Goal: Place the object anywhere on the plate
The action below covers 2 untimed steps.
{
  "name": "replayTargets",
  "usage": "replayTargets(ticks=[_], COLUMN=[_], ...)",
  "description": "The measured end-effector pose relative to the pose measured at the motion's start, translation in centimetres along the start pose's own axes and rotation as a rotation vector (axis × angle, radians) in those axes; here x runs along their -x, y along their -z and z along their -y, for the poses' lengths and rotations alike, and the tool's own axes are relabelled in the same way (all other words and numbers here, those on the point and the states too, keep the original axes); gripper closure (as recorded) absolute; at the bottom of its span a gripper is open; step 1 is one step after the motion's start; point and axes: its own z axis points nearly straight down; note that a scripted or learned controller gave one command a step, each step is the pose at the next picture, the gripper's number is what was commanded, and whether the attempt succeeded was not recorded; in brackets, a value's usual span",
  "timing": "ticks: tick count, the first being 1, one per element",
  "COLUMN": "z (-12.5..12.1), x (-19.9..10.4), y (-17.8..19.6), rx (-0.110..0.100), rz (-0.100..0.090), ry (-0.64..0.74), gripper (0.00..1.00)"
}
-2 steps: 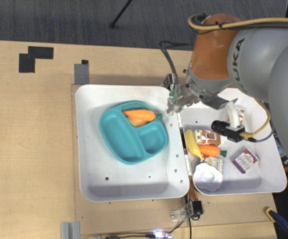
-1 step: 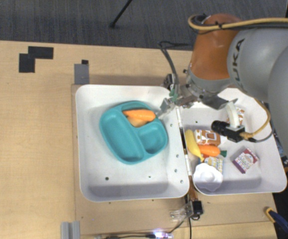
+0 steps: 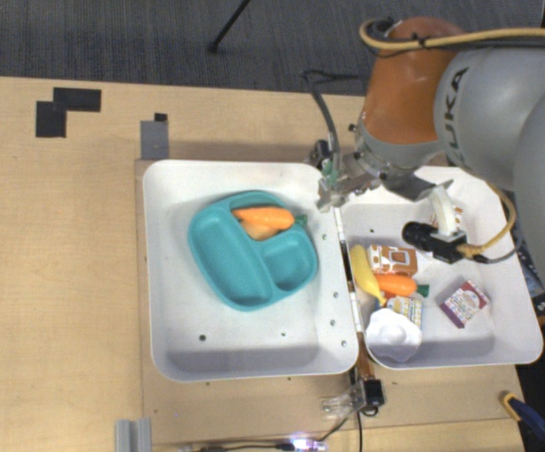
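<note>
On the wooden bench (image 3: 56, 281), the left bin (image 3: 173, 347) holds the plate (image 3: 244, 271); the carrot (image 3: 264, 219) already lies on it. My claw (image 3: 333, 188) hovers beside it, grip I cannot tell. Little seems left.

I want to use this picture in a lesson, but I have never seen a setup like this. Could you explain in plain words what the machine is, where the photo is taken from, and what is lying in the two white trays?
The photo comes from one fixed camera above a bench, looking down at a slant. The big grey and orange shape is a robot arm reaching in from the right. Its tool hangs over the wall between the two white bins; I cannot tell what its grasping parts are doing. In the left bin lies a teal divided plate with an orange carrot resting in its upper section. The right bin holds a banana, a second carrot, a white cup and a small purple packet.
</note>
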Motion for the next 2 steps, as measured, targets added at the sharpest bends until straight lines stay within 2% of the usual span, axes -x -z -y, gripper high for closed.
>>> replayTargets(ticks=[1, 2], z=[0.0, -8.3], x=[0.0, -5.2], y=[0.0, -7.0], rx=[0.0, -0.019], rz=[0.0, -0.009], ry=[0.0, 0.035], gripper=[0.0, 0.0])
